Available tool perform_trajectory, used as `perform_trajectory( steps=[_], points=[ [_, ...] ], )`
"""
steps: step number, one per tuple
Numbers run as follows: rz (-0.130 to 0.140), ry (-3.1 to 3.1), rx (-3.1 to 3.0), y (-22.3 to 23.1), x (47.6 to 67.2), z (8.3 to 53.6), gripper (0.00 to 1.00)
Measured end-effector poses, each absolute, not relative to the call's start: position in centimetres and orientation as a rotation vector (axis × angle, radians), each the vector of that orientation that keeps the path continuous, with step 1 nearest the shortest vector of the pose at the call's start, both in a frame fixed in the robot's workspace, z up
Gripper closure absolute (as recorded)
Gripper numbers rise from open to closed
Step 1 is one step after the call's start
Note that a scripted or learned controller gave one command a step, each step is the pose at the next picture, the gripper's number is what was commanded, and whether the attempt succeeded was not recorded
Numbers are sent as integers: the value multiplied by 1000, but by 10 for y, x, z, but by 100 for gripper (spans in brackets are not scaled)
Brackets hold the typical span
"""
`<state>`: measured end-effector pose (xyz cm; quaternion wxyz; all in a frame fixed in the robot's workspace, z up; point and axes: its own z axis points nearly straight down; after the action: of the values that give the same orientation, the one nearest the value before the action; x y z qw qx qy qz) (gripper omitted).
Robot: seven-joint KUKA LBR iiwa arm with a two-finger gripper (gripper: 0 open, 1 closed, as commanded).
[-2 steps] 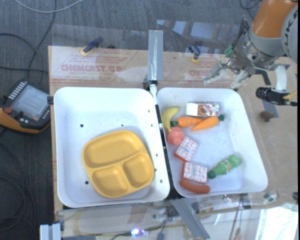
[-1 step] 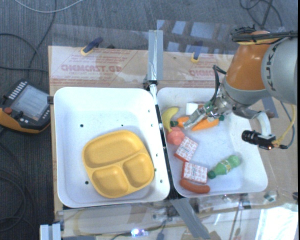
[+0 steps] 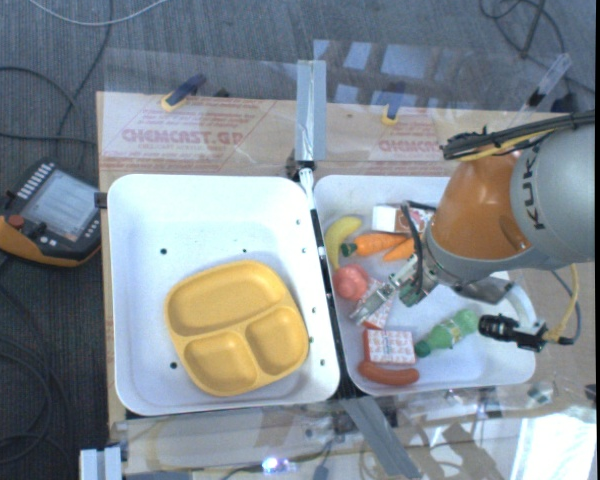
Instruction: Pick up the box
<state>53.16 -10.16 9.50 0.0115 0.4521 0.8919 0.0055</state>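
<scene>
Lettering runs faintly in red across the brown board (image 3: 215,133) behind the bins, too washed out to read with any confidence, and a dark letter "K" shows on the grey arm (image 3: 540,203) at the right edge, the rest of the word cut off. The box (image 3: 389,346), red and white with small printed figures too fine to make out, lies flat near the front of the right bin (image 3: 500,368), just behind a red sausage (image 3: 388,374) and beside a green bottle (image 3: 446,332). The gripper (image 3: 385,296) hangs just above and behind the box, its metal fingers pointing left toward a pink ball (image 3: 351,282) (whether the jaws are parted or closed I cannot tell, they blur into the clutter). A banana (image 3: 341,235) and a carrot (image 3: 384,244) lie further back, the arm hiding whatever sits behind them. A yellow divided tray (image 3: 237,325) rests in the left bin (image 3: 140,228).
</scene>
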Motion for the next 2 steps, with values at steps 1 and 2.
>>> perform_trajectory(
  steps=[1,2],
  points=[
    [2,2590,1779,-57,511,184,0],
    [-1,2666,1663,-116,484,127,0]
  ],
)
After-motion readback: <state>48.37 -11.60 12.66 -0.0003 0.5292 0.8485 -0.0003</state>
